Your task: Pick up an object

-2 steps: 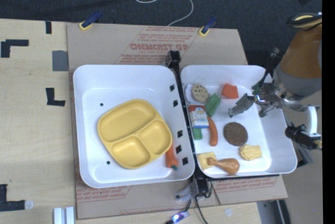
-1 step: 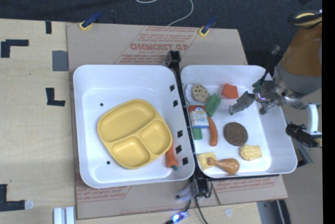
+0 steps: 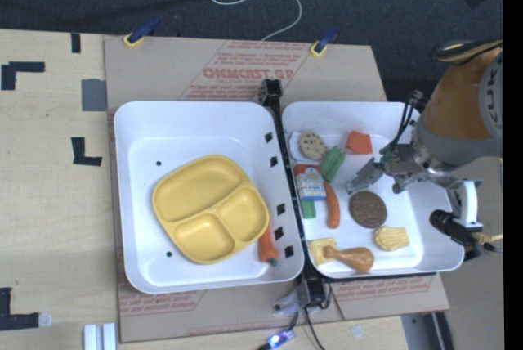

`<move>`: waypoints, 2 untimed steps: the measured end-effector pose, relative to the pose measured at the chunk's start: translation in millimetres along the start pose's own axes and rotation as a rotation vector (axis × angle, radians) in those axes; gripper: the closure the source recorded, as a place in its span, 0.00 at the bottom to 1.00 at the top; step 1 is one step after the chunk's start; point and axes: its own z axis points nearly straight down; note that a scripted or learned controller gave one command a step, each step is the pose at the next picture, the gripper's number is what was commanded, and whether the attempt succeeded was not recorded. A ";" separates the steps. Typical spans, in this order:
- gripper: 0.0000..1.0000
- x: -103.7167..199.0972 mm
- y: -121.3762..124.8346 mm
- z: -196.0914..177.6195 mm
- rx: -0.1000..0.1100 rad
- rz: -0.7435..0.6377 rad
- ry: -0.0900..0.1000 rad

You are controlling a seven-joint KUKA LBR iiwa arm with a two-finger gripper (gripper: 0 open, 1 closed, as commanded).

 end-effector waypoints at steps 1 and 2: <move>0.00 4.4 -0.7 47.1 0.000 -0.001 0.001; 0.00 3.8 0.7 74.4 -0.011 0.000 -0.006</move>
